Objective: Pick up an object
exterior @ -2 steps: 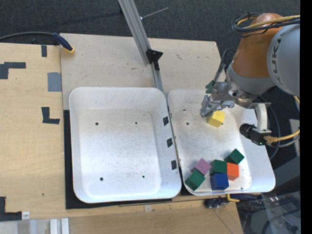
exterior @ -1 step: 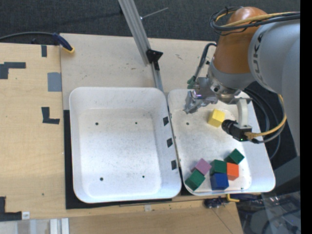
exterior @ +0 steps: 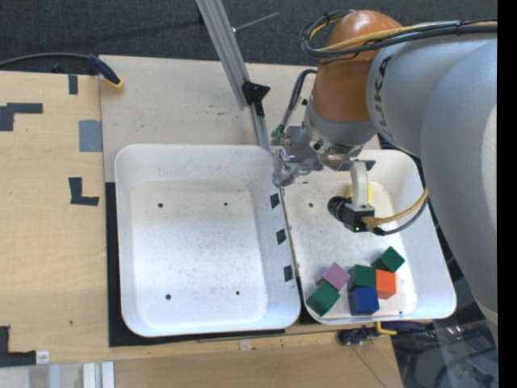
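Several small blocks lie clustered at the near end of the right bin [exterior: 428, 297]: a purple one [exterior: 336, 277], a green one [exterior: 324, 297], a blue one [exterior: 363, 300], an orange one [exterior: 386, 284] and two more green ones [exterior: 363, 276] [exterior: 392, 259]. My gripper [exterior: 284, 166] hangs under the orange-banded wrist [exterior: 351, 63] at the far left corner of the right bin, close to the divide between the bins. It is well away from the blocks, and nothing shows held in it.
The left bin [exterior: 137, 217] sits beside the right one. A slanted grey metal post [exterior: 230, 51] runs down to the bins' shared far corner, right next to the gripper. A black fitting with cable [exterior: 349, 212] hangs off the wrist over the right bin.
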You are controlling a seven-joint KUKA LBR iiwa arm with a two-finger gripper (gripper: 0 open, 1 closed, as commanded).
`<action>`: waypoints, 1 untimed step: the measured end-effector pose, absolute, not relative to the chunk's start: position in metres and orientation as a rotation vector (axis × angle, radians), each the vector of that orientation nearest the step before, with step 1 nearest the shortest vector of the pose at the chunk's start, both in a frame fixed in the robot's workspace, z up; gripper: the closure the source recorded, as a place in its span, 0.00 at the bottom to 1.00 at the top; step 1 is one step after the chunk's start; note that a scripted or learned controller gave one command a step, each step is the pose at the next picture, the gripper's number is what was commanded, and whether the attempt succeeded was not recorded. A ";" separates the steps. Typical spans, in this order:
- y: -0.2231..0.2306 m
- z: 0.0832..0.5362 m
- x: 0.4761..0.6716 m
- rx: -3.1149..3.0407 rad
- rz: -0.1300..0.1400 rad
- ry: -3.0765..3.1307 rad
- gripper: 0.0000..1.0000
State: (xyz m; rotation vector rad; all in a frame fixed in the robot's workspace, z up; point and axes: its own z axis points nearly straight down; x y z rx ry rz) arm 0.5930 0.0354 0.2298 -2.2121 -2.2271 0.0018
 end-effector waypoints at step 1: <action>0.091 0.240 0.606 -2.212 -0.002 -2.229 1.00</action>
